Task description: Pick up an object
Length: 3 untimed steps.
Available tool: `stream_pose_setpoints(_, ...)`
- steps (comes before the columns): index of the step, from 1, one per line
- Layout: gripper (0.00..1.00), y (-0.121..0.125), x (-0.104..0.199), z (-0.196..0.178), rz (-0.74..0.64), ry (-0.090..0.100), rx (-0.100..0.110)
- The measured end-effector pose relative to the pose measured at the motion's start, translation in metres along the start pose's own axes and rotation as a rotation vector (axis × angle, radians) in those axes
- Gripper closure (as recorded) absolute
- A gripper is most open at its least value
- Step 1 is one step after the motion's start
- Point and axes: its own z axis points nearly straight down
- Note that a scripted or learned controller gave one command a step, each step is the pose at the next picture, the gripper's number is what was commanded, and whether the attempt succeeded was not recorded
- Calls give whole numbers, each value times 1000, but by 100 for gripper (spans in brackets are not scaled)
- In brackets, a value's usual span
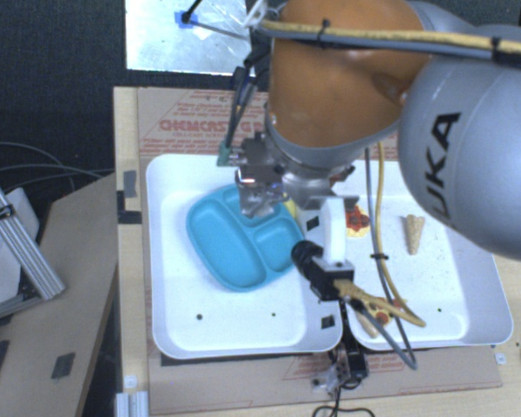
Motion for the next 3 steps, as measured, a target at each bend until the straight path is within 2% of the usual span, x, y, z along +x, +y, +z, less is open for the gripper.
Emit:
stream_pose_setpoints(1, 100, 83, 18, 73, 8, -1, -4)
stream_pose_setpoints(2, 100, 0, -5, 91, 9, -4, 9)
stream_pose_setpoints(3, 100, 70, 8, 147, 9, -4, 2)
